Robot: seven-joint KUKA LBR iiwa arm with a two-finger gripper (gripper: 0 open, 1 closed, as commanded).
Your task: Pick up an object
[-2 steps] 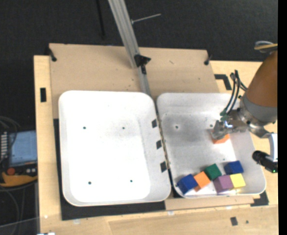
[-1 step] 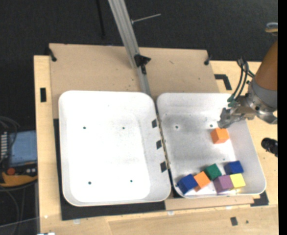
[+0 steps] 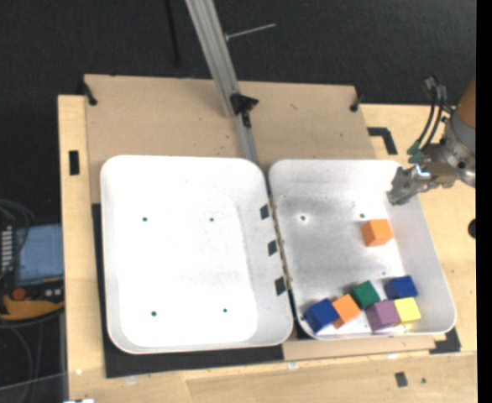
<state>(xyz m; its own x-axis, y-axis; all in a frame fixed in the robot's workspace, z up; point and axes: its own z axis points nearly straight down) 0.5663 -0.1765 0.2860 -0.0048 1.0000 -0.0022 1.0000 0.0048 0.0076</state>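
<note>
Hovering over the right bin's (image 3: 347,175) far right corner, the gripper (image 3: 401,187) sits just inside the rim; at this slant I cannot tell how the tool is set, and nothing shows clamped in it. Nearest candidate: a lone orange cube (image 3: 377,232), well apart from the rest, toward the right edge at mid-depth. Judged the easiest target, since it has free space on all sides. Other blocks crowd the near right corner: blue cube (image 3: 321,313), second orange block (image 3: 346,308), green cube (image 3: 365,294), purple cube (image 3: 384,314), yellow cube (image 3: 408,310), another blue block (image 3: 400,288), several touching. All look hard, matte, square-edged. Bin floor is smooth white, scuffed grey. Left bin (image 3: 187,250) also white, shallow, with rounded corners.
</note>
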